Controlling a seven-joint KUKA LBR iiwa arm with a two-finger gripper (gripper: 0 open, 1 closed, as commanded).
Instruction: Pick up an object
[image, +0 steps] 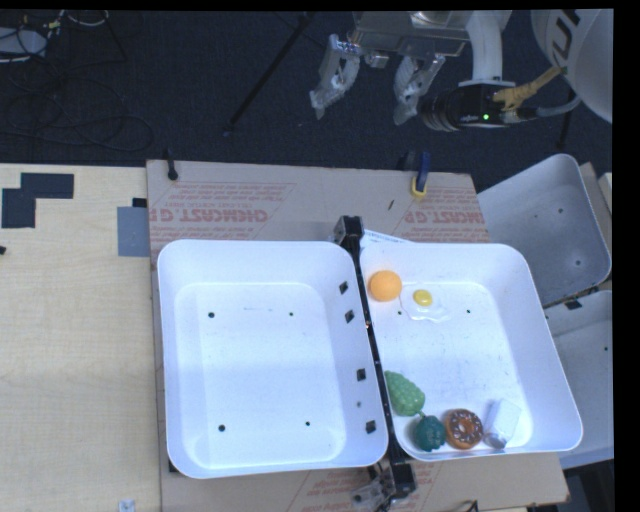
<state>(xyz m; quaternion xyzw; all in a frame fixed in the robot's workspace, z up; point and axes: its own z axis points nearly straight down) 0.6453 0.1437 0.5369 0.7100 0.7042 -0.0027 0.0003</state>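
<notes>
Camera view | near end of right white bin (560, 400): brown ring donut (462, 428), flat, no clear long axis | far end: round orange ball (385, 286) | arm beyond counter, pincer (378, 88) parted, holding nothing, fingers pointing down.

Smooth glossy white plastic bins (180, 300) (on printed matt cardboard (260, 205))

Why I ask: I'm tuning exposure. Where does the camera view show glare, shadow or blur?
In the camera view, the left bin is brightly lit, near washed out on its floor; the right bin is greyer, with speckle; the orange ball stays sharp; the hand looks slightly soft against the dark floor.
</notes>
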